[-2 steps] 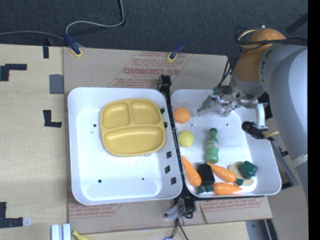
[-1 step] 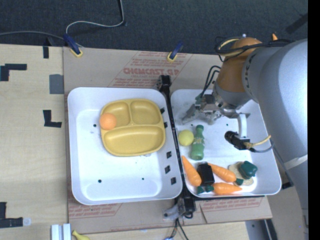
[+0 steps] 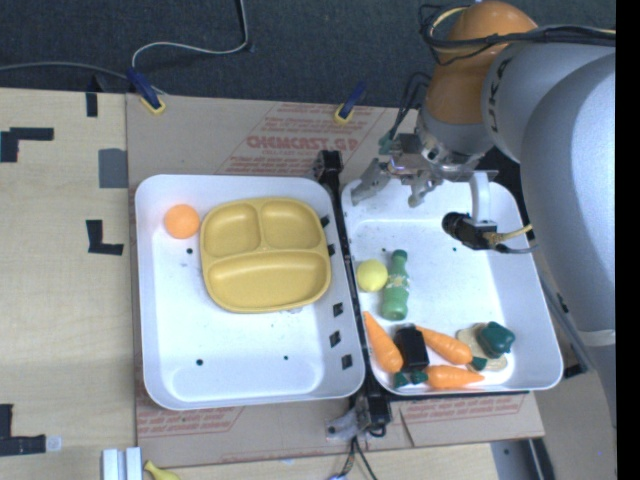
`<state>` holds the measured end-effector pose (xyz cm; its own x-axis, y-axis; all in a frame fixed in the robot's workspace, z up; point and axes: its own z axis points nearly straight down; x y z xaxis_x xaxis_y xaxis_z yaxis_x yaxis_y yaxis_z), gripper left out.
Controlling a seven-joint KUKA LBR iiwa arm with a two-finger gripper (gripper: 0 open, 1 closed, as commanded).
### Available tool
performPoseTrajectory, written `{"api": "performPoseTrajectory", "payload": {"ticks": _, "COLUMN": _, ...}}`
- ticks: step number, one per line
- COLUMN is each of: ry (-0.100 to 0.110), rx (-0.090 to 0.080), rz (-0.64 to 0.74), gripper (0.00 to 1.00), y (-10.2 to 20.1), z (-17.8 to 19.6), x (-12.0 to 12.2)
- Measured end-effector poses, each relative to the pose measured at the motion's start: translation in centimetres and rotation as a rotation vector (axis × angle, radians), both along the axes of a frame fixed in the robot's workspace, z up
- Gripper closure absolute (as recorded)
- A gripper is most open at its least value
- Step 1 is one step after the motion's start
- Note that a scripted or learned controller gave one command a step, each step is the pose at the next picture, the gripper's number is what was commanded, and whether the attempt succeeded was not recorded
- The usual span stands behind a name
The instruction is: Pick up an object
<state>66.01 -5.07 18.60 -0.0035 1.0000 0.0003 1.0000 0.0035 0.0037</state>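
The gripper (image 3: 396,184) is held open and empty above the right bin's (image 3: 520,268) far edge. The carrots (image 3: 442,344) and green bottle (image 3: 397,284) are piled at the near end, well apart from it, so a reach is probably needed.

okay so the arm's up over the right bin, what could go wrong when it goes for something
The gripper hangs near the far rim of the right bin, so a straight drop may hit the wall or bare floor. The carrots, black block and green bottle lie crowded together, so closing fingers may nudge neighbours or slip off.
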Motion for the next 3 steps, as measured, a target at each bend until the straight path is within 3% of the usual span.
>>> {"api": "performPoseTrajectory", "payload": {"ticks": 1, "ry": 0.005, "rx": -0.001, "rz": -0.004, "gripper": 0.00, "y": 0.9, "z": -0.2, "x": -10.3}}
{"api": "performPoseTrajectory", "payload": {"ticks": 2, "ry": 0.006, "rx": 0.000, "rz": -0.004, "gripper": 0.00, "y": -2.7, "z": -0.2, "x": -17.2}}
{"api": "performPoseTrajectory", "payload": {"ticks": 3, "ry": -0.009, "rx": -0.008, "rz": -0.007, "gripper": 0.00, "y": -5.1, "z": -9.9, "x": -17.4}}
